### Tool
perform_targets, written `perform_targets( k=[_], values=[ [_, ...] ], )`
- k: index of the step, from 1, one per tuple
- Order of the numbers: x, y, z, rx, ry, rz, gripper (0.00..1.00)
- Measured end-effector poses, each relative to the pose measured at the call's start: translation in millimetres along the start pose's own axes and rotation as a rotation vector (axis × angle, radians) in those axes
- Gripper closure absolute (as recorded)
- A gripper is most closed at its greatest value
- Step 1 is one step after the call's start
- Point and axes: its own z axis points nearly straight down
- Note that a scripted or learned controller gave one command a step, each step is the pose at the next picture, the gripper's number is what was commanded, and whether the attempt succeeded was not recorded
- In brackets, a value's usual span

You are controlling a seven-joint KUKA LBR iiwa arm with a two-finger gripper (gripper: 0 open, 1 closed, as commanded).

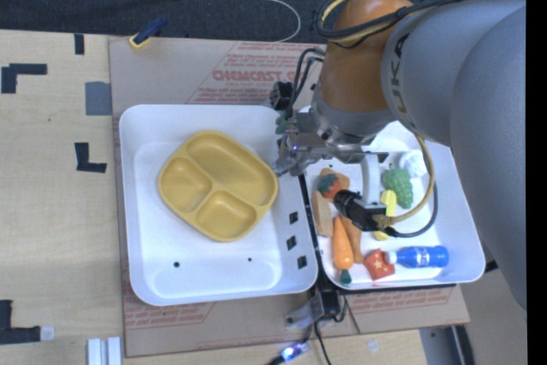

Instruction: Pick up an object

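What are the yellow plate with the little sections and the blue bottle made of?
The yellow divided plate looks like moulded plastic: one even colour, rounded compartments, a dull matte surface. The blue bottle also looks like plastic, a bit glossier, with a white cap end; probably a toy, though it is too small to be sure. Both lie in white bins that look like smooth plastic too.

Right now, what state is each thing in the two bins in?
yellow plate: lying flat in the left bin, compartments facing up.
carrot: lying lengthwise in the right bin.
blue bottle: on its side.
red item: resting beside the bottle's cap end.
green toy: partly hidden by the arm.
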Motion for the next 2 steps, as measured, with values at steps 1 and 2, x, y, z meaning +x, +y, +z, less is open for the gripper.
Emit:
perform_targets(
  k=[1,2],
  values=[
    [0.8,4.9,19.7,0.002,-0.002,0.003,1.0],
    [-7.6,3.3,17.5,0.0,-0.002,0.003,1.0]
  ],
)
